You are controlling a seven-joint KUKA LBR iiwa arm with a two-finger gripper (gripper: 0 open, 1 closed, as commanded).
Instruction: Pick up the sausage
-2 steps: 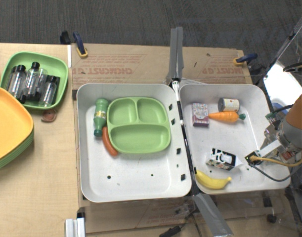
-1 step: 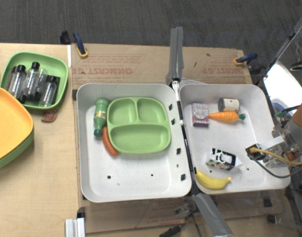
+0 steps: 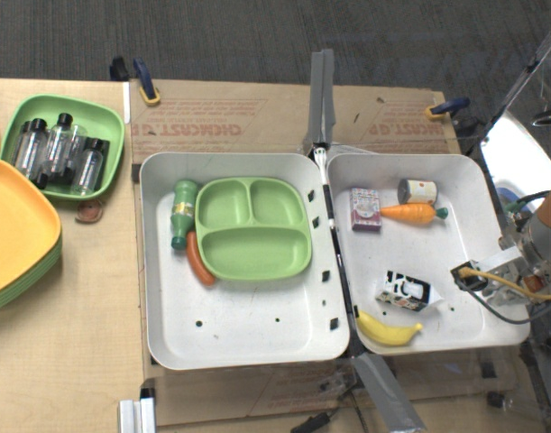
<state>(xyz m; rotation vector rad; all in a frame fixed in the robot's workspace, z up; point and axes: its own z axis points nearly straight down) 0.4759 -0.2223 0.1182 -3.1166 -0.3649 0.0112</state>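
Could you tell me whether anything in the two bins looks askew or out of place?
Nothing stands out. The sausage lies slanted against the green plate's lower-left corner, and the banana rests by the right bin's front wall.

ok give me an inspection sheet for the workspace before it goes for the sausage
surface: two shallow white bins side by side on a cardboard-covered bench
job's things: orange-red sausage in the left bin, lying against the green divided plate, below a green bottle
clutter: right bin holds a carrot, yellow banana, pink box, small can, black-and-white packet
grippers: tool at the right bin's right edge, far from the sausage; finger state unclear
cables: yellowish cable by the tool
surroundings: green tray of bottles, stacked orange plates, clamps
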